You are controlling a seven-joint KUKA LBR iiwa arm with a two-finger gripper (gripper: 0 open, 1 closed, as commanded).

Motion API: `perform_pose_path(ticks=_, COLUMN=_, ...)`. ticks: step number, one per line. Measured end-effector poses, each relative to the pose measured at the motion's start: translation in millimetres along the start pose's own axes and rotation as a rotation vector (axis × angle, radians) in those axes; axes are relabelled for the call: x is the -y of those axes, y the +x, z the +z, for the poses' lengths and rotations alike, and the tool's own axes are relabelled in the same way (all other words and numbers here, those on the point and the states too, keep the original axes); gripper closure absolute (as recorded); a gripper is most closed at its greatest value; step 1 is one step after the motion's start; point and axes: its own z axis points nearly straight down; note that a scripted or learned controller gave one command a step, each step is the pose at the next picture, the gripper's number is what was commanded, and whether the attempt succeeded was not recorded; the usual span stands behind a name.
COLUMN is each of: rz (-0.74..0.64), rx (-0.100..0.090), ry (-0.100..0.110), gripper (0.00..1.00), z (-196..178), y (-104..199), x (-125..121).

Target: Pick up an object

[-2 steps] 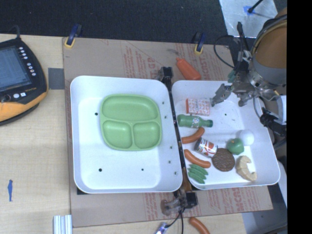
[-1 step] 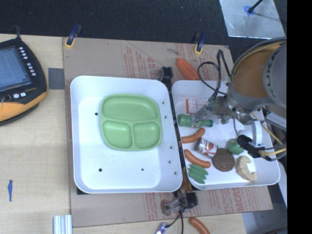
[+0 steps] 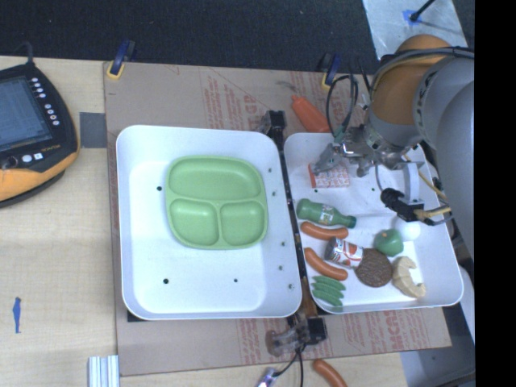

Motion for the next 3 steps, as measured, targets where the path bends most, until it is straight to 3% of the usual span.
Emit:
perform_pose_path(ticks=1, rz=0.001, rx=0.001, ry=0.005, gripper=0.00, z=-109, y=-83, x=2)
perform_pose_path(ticks=2, rz=-0.003, rx=-0.001, ry=0.009, gripper=0.00, z=-60, y=-5, x=2)
perform_pose_path(ticks=3, rz=-0.001, rx=0.000, ry=0.010, gripper=0.00, z=2, y=13, x=65)
